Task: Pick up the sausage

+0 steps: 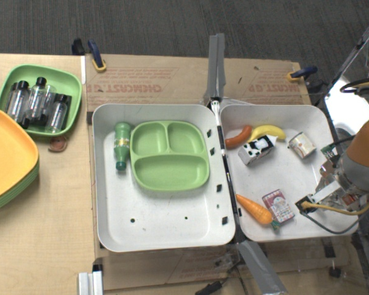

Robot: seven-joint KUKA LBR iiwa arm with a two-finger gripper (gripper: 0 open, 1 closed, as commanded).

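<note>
The sausage (pixel 238 136), a short reddish-orange link, lies at the back left of the right bin (pixel 307 220), close to the divider. Its right end touches a yellow banana (pixel 267 131). My gripper (pixel 332 188) hangs at the right bin's right edge, well to the right of the sausage and nearer the front. Nothing shows between it and the sausage except other items on the bin floor.
A black-and-white box (pixel 258 150) sits just in front of the sausage, with a small can (pixel 302 145) to its right. A carrot (pixel 254 208) and a red packet (pixel 278 204) lie at the front. The left bin (pixel 111 220) holds a green divided plate (pixel 169 155) and a green bottle (pixel 121 145).
</note>
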